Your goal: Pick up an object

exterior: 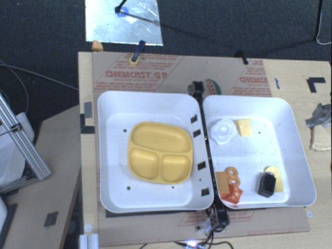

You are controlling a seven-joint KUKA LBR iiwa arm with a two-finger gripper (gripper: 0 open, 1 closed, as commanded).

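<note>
Floor: dark blue-grey carpet lies all around the bench, and a shiny silver sheet [123, 13] lies on it at the top.
Bench: brown board [171, 69] with red letters printed on it, and two white bins sit on it side by side.
Small bits: a blue and yellow thing [137, 52] lies at the top edge of the board, and a little tan block [96, 46] sits near its top left corner.
Left bin [111, 139]: it holds a yellow tray [160, 152] with three dips, one big one on top and two smaller ones below.
Right bin [295, 154]: it holds five small things that could be picked up.
White lump [223, 132]: near the top left of the right bin, close to the wall between the bins.
Yellow block [243, 127]: just beside the white lump, on its right.
Orange and red packet [229, 184]: in the bottom left corner of the right bin.
Black thing [266, 184]: low in the right bin, lying partly on a pale yellow piece [275, 176].
Gripper [320, 116]: a grey metal shape at the right edge, outside the right bin and away from all the things.
Gripper state: I cannot tell if it is open or closed, and I see nothing in it.
</note>
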